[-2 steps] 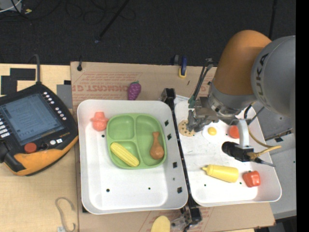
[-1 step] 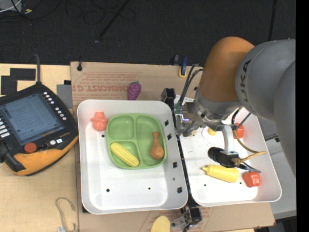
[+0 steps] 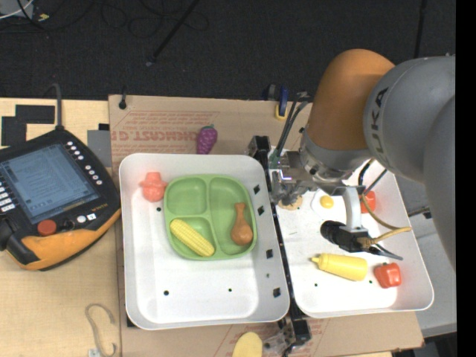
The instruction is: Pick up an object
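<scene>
**A:** Where do we have the pincer (image 3: 286, 190)?

**B:** Over the seam where the two white bins meet, towards their far end. The left bin (image 3: 193, 292) spreads to its view-left and the right bin (image 3: 327, 297) to its view-right. Released or clenched, we cannot tell (the wrist sits over it).

**A:** What can we pick, and what crowds it?

**B:** Closest is a small yellow piece (image 3: 326, 201), just beside the pincer to view-right. Further that way lies an orange-red piece (image 3: 369, 198). Nearer the camera are a yellow bottle (image 3: 339, 266) on its side and a red piece (image 3: 387, 275) just past it. The raised bin rims lie directly under the pincer.

**A:** And on the other side?

**B:** A green plate (image 3: 190, 196) holds a corn cob (image 3: 192, 238) and a drumstick (image 3: 241, 225) in separate compartments. A pink piece (image 3: 152, 187) lies beyond the plate.

**A:** Our count?

**B:** Two bins, one plate and seven loose things, with four to the pincer's view-right and three to its view-left. Outside the bins we see purple grapes (image 3: 207, 138) and a control tablet (image 3: 52, 192).
</scene>
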Controlling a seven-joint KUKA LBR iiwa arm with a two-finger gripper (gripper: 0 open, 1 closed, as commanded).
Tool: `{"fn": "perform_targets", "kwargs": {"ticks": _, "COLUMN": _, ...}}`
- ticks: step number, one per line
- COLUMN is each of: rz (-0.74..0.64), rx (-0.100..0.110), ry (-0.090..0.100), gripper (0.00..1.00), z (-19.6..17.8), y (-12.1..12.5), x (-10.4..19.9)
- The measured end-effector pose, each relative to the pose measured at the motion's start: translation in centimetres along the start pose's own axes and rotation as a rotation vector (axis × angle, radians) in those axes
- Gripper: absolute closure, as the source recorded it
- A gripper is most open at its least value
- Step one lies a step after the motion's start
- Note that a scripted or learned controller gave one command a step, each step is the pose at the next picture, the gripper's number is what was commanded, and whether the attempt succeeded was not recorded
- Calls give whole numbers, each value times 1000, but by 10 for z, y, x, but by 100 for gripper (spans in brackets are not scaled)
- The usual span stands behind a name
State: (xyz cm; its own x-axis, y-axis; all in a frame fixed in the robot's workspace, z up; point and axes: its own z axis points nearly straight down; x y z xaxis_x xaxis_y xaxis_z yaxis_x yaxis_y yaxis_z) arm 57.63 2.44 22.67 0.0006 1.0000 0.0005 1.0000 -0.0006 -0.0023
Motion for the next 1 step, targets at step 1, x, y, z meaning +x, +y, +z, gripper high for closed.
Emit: {"fn": "perform_targets", "kwargs": {"ticks": 1, "rz": -2, "rx": 2, "ry": 0, "gripper": 100, "z": -8, "y": -16, "x": -5}}
